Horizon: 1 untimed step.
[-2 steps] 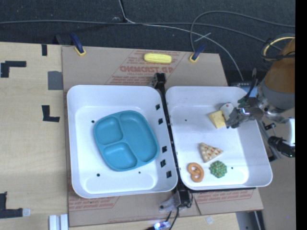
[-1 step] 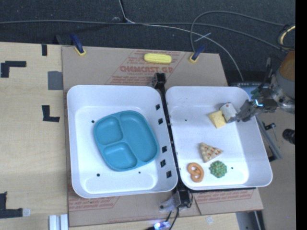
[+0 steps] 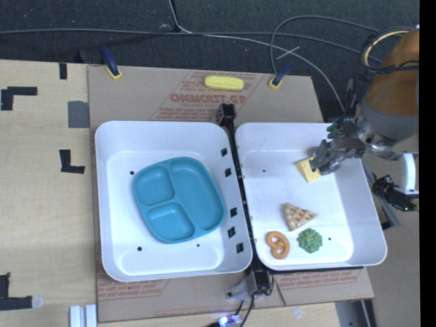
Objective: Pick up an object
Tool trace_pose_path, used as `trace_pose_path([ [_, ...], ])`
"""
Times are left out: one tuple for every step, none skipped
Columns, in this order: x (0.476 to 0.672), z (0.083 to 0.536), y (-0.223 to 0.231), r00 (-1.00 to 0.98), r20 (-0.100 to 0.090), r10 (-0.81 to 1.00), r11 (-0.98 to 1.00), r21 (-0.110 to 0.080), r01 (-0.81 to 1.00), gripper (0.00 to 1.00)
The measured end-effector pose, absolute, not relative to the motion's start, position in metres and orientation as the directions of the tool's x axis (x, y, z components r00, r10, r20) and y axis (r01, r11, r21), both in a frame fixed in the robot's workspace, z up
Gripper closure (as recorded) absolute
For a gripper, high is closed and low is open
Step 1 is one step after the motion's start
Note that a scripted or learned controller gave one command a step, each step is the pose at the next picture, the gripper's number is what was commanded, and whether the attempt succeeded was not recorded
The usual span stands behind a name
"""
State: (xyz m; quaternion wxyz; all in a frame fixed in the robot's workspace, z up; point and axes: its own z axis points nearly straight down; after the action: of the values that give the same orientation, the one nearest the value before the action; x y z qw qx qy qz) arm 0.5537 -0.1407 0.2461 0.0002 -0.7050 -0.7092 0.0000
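Observation:
My gripper (image 3: 320, 162) hangs over the upper right part of the right bin (image 3: 354, 182), reaching in from the right. A small yellow block (image 3: 308, 171) sits right at its tip, touching or nearly touching it; whether it is gripped I cannot tell. Lower in the same bin lie a pizza-slice toy (image 3: 298, 216), a brown pretzel (image 3: 277, 244) and a green bumpy ball (image 3: 310, 240), all apart from the gripper.
The left bin (image 3: 112, 182) holds a blue divided plate (image 3: 178, 198). A yellow oblong toy (image 3: 223, 82) lies on the cardboard behind the bins. Clamps (image 3: 111, 67) (image 3: 279, 78) pin the cardboard's back edge, and cables run across the dark floor beyond.

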Motion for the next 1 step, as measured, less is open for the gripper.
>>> trace_pose_path([
  [0.5593, 0.2511, -0.0845, -0.007, 0.002, 1.000, 0.007, 0.000, 1.000, 1.00],
])
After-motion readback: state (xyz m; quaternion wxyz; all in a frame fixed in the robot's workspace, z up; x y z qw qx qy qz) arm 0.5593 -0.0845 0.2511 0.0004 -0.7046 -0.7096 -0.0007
